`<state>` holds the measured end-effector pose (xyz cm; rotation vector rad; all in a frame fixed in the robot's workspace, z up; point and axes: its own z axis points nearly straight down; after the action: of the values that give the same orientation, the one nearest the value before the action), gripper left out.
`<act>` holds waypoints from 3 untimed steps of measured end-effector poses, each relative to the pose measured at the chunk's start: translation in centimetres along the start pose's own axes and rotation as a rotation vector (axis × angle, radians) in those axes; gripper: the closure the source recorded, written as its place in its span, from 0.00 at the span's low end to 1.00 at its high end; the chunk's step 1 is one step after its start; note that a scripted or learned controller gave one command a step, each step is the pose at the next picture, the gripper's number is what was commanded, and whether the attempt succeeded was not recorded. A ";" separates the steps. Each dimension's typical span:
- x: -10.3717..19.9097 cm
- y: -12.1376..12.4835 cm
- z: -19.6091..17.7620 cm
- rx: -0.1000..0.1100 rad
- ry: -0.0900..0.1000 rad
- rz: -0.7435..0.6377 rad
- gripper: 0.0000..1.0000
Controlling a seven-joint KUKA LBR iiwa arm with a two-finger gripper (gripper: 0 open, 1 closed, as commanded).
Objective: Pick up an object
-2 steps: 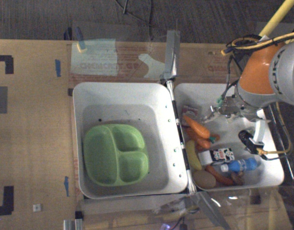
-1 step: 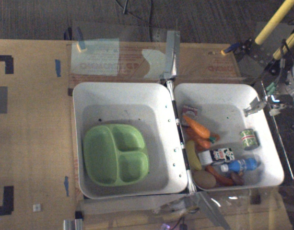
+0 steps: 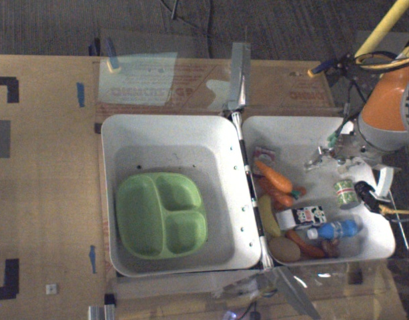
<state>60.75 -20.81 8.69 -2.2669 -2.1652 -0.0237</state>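
Bench (image 3: 44, 199): tan wooden top, carrying 2 shallow white bins sitting side by side, their inner rims touching. Left bin (image 3: 171, 127) and right bin (image 3: 291, 127) are both resting directly on the surface. A clear plastic sheet (image 3: 141, 79) is lying flat behind the left bin, with printed lettering showing through it. Blue tape strips (image 3: 80, 94) are sticking to the wood left of the bins. Black angle markings (image 3: 7, 89) are showing at the far left edge.

A green tray (image 3: 161, 213) is being shown in the white left bin (image 3: 111, 179). In the white right bin (image 3: 284, 129), an orange carrot (image 3: 274, 177), a yellow banana (image 3: 269, 217), a black-and-white carton (image 3: 301, 217), a blue bottle (image 3: 334, 231) and a green-striped can (image 3: 346, 193) are being displayed.
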 end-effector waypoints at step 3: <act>-0.2 0.2 -2.2 -0.005 -0.009 -0.002 1.00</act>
<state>60.89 -21.08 10.89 -2.2722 -2.1743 -0.0186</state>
